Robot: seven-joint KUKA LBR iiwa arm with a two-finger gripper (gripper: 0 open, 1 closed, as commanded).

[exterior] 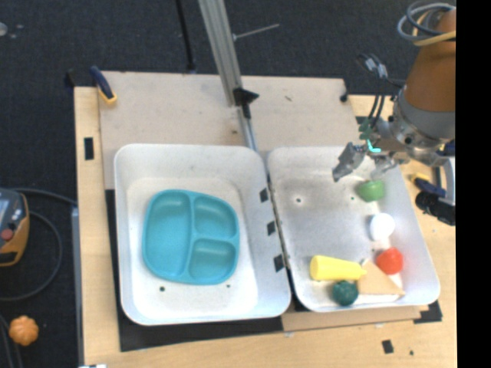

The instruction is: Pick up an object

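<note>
The right bin (322, 221) lies mostly bare beneath the hand (367, 162), fingers spread apart.

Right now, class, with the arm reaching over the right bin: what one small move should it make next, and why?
Probably a short move toward the near side, then a descent. The claw hangs at the far side of the right bin, just beside the green ball, with nothing visibly between its fingers. That ball is the closest object and sits apart from the others.
</note>
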